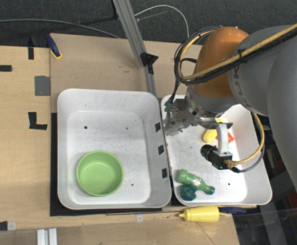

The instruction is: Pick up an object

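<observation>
I hold the gripper (pixel 173 120) low at the right bin's (pixel 258 190) left wall; whether it grips anything I cannot tell. 1 green bottle (pixel 194 182) lies near that bin's front edge, reachable. The green bowl (pixel 100 173) sits in the left bin's (pixel 69 103) front-left corner.

Yellow bottle (pixel 201 214) on bench (pixel 15 162), just below right bin (pixel 258 195).

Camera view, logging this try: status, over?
Pincer low at right bin's upper left, grip unclear. Green bottle lies untouched near front. Green bowl in left bin.
</observation>
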Robot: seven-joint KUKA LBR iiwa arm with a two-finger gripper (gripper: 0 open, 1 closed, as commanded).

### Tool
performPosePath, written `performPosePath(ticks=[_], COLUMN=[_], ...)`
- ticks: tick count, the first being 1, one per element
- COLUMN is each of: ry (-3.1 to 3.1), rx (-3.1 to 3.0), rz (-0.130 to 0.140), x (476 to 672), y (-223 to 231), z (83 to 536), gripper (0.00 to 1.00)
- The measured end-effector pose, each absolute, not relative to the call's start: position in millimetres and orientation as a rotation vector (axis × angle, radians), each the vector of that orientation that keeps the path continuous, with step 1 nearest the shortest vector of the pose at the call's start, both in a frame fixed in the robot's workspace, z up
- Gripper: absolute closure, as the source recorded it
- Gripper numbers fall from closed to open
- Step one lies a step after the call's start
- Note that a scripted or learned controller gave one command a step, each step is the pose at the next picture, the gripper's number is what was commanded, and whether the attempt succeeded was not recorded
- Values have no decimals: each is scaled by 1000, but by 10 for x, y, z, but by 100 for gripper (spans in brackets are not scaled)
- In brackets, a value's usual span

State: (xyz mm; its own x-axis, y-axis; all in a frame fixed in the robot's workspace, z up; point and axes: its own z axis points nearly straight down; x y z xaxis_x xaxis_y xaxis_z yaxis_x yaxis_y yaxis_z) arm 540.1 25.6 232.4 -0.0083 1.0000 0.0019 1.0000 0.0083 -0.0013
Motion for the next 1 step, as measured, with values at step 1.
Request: performPosePath(ticks=[1], ry=[-2228], rx=[-2212], rz=[2], x=[5470], y=[796], z=[2243], gripper=[100])
